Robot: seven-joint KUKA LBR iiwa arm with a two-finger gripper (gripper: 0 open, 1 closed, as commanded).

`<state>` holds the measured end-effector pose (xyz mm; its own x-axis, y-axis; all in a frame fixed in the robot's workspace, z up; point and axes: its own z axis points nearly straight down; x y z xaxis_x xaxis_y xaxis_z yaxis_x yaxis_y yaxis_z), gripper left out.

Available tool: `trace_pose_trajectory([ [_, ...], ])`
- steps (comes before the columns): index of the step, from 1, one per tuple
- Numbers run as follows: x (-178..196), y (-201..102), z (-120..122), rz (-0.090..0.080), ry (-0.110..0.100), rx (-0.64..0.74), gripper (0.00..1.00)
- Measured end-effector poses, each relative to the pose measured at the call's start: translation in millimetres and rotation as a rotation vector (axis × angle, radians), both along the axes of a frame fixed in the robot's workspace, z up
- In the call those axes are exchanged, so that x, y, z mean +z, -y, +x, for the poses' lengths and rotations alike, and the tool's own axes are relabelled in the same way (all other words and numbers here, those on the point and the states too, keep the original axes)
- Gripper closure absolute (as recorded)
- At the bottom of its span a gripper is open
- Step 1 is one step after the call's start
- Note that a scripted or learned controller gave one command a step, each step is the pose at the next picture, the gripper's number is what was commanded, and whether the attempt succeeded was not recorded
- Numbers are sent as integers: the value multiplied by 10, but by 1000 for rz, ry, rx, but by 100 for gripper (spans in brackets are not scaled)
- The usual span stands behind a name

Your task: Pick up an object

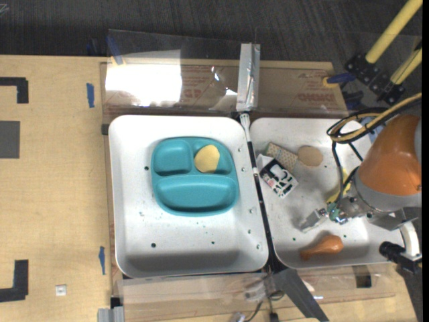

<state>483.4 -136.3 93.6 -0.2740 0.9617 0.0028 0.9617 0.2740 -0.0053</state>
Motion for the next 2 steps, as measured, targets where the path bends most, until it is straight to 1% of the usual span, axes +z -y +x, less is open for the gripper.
trace_pose_trajectory([
  [1, -69, -250, 873, -3, 13, -102, 0],
  [2, -82, -332, 1626, -4, 8, -254, 0],
])
